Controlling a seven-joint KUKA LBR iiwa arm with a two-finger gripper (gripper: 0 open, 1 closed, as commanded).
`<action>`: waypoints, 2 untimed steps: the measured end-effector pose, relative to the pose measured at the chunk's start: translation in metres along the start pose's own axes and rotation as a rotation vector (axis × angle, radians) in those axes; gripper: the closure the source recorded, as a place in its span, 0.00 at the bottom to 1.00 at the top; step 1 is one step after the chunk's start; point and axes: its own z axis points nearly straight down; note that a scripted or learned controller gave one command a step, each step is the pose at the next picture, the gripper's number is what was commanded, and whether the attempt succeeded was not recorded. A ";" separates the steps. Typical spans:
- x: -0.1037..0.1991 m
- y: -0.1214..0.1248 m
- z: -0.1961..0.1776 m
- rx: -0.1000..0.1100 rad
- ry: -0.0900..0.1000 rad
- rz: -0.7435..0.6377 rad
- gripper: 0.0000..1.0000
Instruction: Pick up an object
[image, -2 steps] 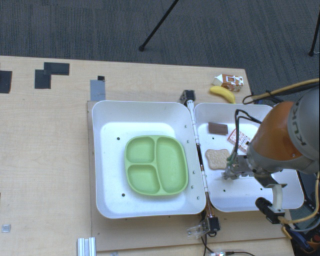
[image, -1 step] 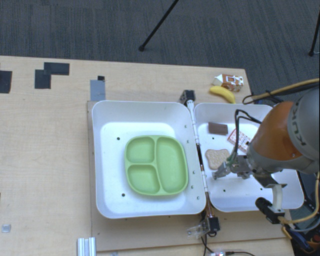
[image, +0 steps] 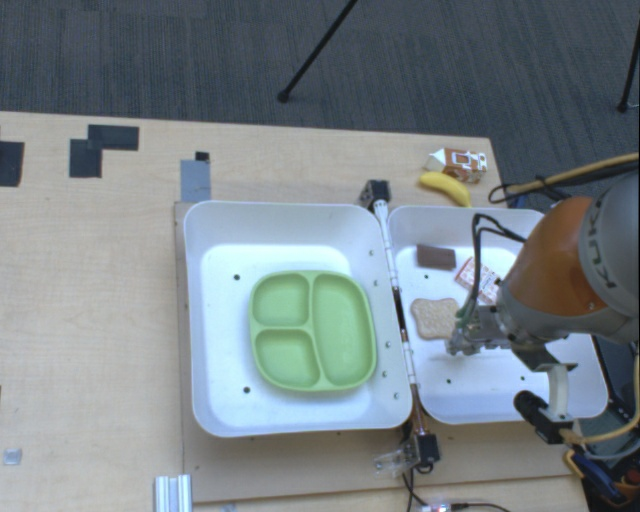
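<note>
Select your target from the right bin, where the loose items lie: a toast-like slice flat on the floor near the centre divider, a dark brown block toward the far wall, and a red-and-white packet just beside the arm's orange band. The slice is the nearest candidate to the gripper, which sits low over the bin floor immediately to the slice's right, close to its edge or touching it (the view is too coarse to settle which). Judge the slice as light, thin and probably stiff foam or plastic, not fragile, but lying so flat that it offers little height to pinch; take hold across its narrow width at mid-length, with the tips pressed to the floor on both sides. The brown block would likely give firmer, squarer faces if the slice slides. You cannot tell from this view how far the gripper is spread, because the wrist body hides the tips, and nothing is visibly held. The left bin carries a green divided plate; a banana and a small carton rest on the desk beyond the bins.
</note>
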 end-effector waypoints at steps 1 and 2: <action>0.000 0.000 0.000 0.000 0.000 0.000 0.00; 0.001 0.002 -0.010 -0.003 0.001 -0.003 1.00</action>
